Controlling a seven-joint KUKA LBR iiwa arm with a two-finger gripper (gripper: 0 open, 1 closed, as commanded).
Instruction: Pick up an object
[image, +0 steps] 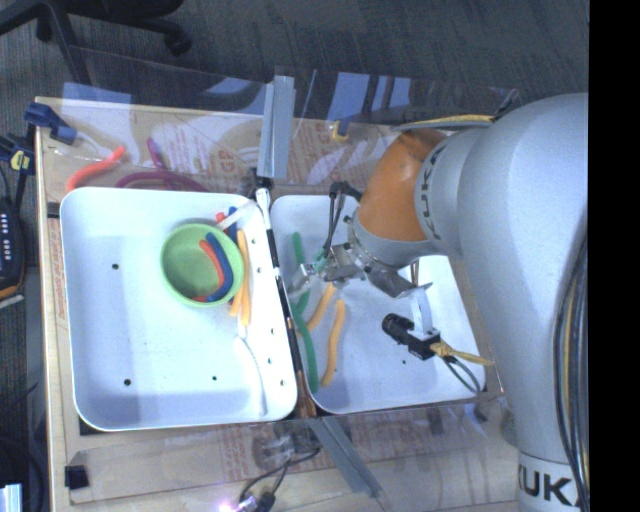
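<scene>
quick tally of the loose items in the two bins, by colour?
Counting what shows clearly in the two white bins:
Green round bowl, left bin: 1
Orange strip beside the bowl: 1
Red curved piece in the bowl: 1
Blue curved piece in the bowl: 1
Green long strips, right bin: 2
Yellow-orange strips, right bin: 2
Total: 8

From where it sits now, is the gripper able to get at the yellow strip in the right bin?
Probably yes. The gripper hangs low in the right bin, right beside the yellow strip, and nothing lies over the strip; green strips only flank it.
</scene>
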